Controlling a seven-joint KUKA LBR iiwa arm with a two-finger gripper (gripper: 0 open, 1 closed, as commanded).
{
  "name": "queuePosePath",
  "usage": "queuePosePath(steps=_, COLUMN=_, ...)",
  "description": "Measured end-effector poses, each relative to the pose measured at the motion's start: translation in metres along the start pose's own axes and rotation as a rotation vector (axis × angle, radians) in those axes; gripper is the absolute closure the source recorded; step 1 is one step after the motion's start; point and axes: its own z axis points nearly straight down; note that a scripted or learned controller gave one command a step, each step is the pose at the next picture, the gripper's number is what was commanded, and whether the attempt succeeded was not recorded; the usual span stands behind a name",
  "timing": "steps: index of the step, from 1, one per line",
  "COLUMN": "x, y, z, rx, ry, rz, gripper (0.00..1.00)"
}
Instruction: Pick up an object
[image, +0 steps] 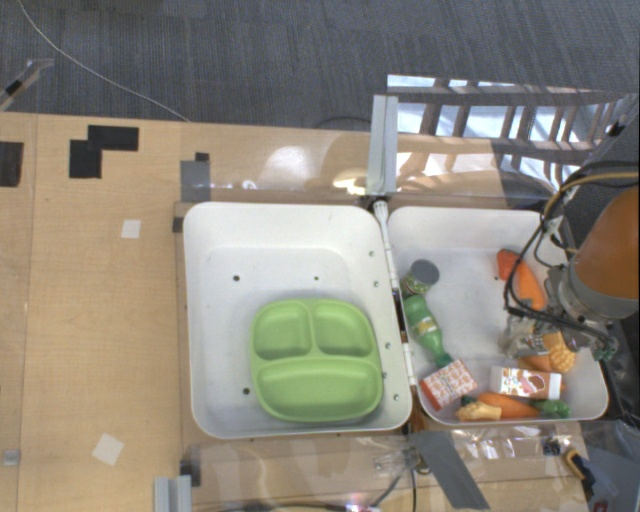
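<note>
Orange carrot (508, 407) w/ green top, right bin (470, 240) front edge.

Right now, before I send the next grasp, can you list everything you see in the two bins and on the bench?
Left bin: one, white, holds the plate.
Divided plate: one, green, three compartments, lower middle of left bin.
Right bin: one, white, holds the small items.
Bottle: one, green, lying along right bin's left wall.
Small box: one, red and white, below the bottle.
Carton: one, white and orange, near the front right corner.
Carrot: one, orange with green top, at the front wall.
Orange item: one, beside the arm.
Arm: one, grey and orange, over the right bin's right side.
</note>
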Motion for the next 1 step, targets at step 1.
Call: queuePosePath(steps=1, x=0.0064, y=0.0596, z=-0.212, rx=0.003, ry=-0.005, rz=0.037, gripper=1.0)
